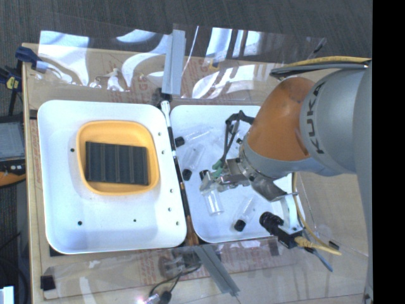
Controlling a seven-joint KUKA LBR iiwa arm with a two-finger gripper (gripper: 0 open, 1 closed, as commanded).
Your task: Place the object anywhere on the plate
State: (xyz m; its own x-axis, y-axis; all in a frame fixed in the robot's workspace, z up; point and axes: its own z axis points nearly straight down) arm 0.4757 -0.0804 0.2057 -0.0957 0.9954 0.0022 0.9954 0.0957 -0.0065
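A yellow plate (117, 132) with a dark ridged centre lies in the left bin (107, 223). Several small clear vials with black caps are scattered in the right bin (215, 233): one (214, 202) lies just below the gripper, one (244, 211) lower right, and one (195, 138) near the bin's upper left. My gripper (212, 180) hangs low over the right bin's left half, just above the nearest vial. I see nothing clearly held in it.
The arm's orange band and grey body (297, 132) cover the right bin's right half. A raised divider (176, 170) separates the two bins. A black fitting (271, 221) sits by the right bin's lower right corner.
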